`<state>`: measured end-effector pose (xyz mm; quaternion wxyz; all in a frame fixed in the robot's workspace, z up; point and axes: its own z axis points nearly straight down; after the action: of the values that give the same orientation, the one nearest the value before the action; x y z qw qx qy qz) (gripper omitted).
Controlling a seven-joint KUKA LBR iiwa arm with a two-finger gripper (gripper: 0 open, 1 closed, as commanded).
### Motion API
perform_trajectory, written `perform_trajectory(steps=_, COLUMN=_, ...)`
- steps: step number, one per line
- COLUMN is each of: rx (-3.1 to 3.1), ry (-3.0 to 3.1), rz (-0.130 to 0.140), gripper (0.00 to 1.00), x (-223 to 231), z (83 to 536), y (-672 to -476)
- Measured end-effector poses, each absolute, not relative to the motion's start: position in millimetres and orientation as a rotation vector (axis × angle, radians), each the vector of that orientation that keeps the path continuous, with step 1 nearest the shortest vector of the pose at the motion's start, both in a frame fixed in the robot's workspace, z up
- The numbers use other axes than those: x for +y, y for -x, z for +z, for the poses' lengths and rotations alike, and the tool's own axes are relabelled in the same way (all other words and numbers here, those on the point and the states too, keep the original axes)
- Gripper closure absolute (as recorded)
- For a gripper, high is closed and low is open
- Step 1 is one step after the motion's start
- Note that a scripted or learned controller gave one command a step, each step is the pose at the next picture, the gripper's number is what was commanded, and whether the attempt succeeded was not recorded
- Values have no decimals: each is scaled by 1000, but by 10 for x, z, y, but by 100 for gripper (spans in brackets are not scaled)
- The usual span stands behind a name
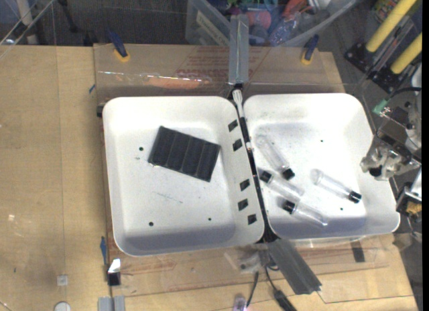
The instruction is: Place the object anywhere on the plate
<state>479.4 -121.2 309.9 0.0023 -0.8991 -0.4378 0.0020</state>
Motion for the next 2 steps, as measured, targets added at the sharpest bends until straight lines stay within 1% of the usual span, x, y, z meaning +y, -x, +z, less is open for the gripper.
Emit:
perform_trajectory(steps=1, rx=-1352, ry=2831, rz=5, gripper=100, x=-1525, z=2606, y=-4895)
perform_trajectory(steps=2, rx=-1118, ry=2936, rz=3, gripper=100, x=-1687, z=2897, y=-4794)
